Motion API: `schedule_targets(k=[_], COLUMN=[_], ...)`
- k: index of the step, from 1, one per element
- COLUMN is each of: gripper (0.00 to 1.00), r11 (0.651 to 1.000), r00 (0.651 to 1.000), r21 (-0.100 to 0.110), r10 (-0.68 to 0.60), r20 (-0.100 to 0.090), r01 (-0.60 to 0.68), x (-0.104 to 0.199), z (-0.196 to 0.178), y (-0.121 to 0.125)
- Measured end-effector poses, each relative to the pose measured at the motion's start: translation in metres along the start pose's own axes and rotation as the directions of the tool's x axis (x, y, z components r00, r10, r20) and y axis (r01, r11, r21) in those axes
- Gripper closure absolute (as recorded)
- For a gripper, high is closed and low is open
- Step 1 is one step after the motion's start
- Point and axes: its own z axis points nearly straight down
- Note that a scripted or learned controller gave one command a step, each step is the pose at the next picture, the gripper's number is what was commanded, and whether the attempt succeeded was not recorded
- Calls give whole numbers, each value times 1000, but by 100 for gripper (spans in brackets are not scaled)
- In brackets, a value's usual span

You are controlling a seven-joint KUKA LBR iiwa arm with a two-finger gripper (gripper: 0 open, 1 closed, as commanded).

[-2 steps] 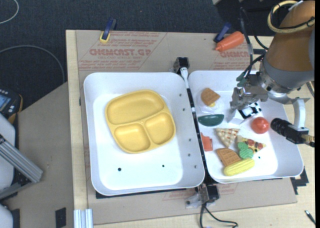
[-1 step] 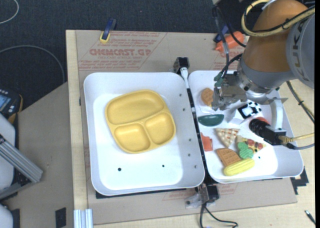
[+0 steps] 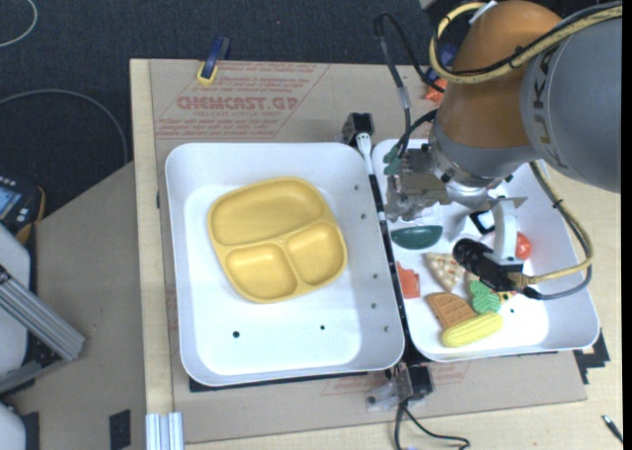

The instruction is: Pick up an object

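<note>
Camera view, desk: The desk (image 3: 247, 103) carried two shallow white bins side by side.
Left bin: The left bin (image 3: 296, 339) held one yellow divided plate (image 3: 276, 239), lying flat near its middle.
Right bin: The right bin (image 3: 553, 310) held the small pieces, crowded toward its near and left part: a dark green piece (image 3: 417, 236), a pale wedge (image 3: 441, 267), a brown waffled square (image 3: 451, 308), a yellow corn cob (image 3: 472, 330) and a red piece (image 3: 408, 280) by the left wall.
Arm: The arm (image 3: 494, 73) reached in from the right, with its orange band above the right bin.
Tool position: The tool (image 3: 407, 193) hung low over the far left part of the right bin, close to the wall between the bins and just above the dark green piece. Contact could not be confirmed.
Tool state: Wide or narrow could not be told here; nothing was seen held.
Task thing: Judged to be the dark green piece, being nearest the tool and lying a little apart from its neighbours, which probably explains the placing.
Risk: The nearby bin wall may hinder a clean grasp.
</note>
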Motion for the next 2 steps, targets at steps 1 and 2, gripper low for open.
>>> schedule_targets(k=[1, 2], gripper=[100, 100], r11=[1000, 1000], r00=[1000, 1000], r21=[1, -2], r10=[-2, 3], r20=[-1, 2], r01=[2, -3], x=[52, 54], z=[-1, 11], y=[-21, -8])
